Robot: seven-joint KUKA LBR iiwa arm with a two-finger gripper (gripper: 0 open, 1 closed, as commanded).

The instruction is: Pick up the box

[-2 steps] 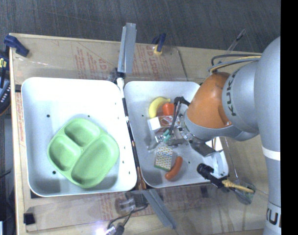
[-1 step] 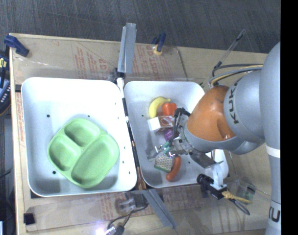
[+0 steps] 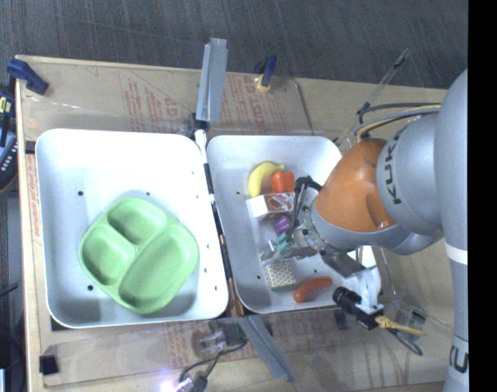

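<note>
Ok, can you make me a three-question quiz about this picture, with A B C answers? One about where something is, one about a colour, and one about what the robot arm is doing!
1. Where is the green plate?
A. in the left bin
B. in the right bin
C. on the floor

2. What colour is the banana?
A. blue
B. yellow
C. black

3. Where is the arm's gripper now?
A. over the left bin
B. away from the bench
C. down among the toys in the right bin

Answers:
1. A, the three-part green plate lies in the left bin.
2. B, the banana at the top of the right bin is yellow.
3. C, the gripper is low in the right bin, beside the white box and above the red sausage; whether it grips anything cannot be told.
</note>
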